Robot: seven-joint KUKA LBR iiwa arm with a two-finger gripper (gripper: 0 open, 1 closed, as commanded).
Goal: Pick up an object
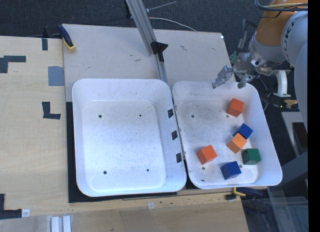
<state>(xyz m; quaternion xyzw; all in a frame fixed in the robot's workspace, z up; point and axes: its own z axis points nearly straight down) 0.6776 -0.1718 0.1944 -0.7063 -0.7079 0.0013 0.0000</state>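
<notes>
Nearest the lens, a dark blue cube [230, 169] sits by the front rim of the right-hand shallow white bin [192, 126], well below the gripper. Just beside it, towards the arm's side, lies a dark green cube [251, 156]. An orange cube [206, 153] rests left of those two. Closer to the gripper, a second orange cube [237, 142] touches a smaller blue cube [244, 130]. A reddish-orange cube [235, 107] lies nearest the gripper, just beneath it in the picture.

The two-finger gripper [228, 77] hangs over the far rim of that bin, with nothing between its fingers; whether they are apart or together cannot be told. Far to its left stands the other shallow white bin [80, 126].
</notes>
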